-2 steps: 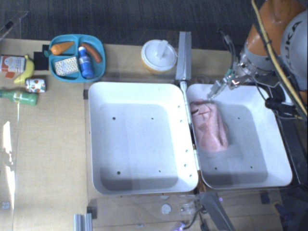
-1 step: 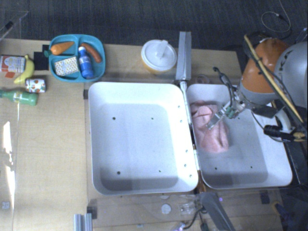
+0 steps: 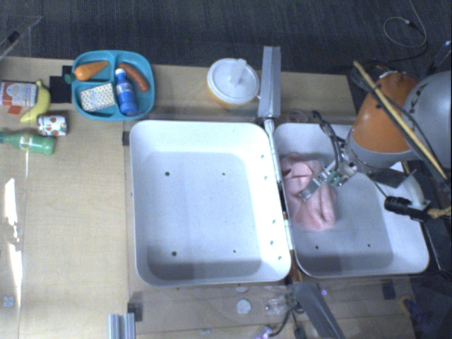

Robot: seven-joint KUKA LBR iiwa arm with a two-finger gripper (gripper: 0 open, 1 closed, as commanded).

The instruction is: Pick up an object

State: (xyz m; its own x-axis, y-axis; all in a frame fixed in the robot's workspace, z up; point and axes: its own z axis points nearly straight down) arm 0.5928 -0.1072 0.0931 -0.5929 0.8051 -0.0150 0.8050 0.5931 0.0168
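Pale wooden bench (image 3: pixel 70 224) under dark carpet carries two shallow white bins. Largest is the left bin (image 3: pixel 205 203), lying just left of the gripper (image 3: pixel 316 184), across the shared rim. That gripper hangs low inside the right bin (image 3: pixel 367 246), its grey arm (image 3: pixel 395 129) (orange band above the wrist) behind it to the right. A crumpled pink cloth (image 3: pixel 311 196) lies directly under and around it; whether the fingers grip it, I cannot tell. Far up-left sits a blue divided tray (image 3: pixel 113 85) of toy food.

A pale wooden bench (image 3: pixel 70 224) stands on dark carpeted floor (image 3: pixel 176 13).
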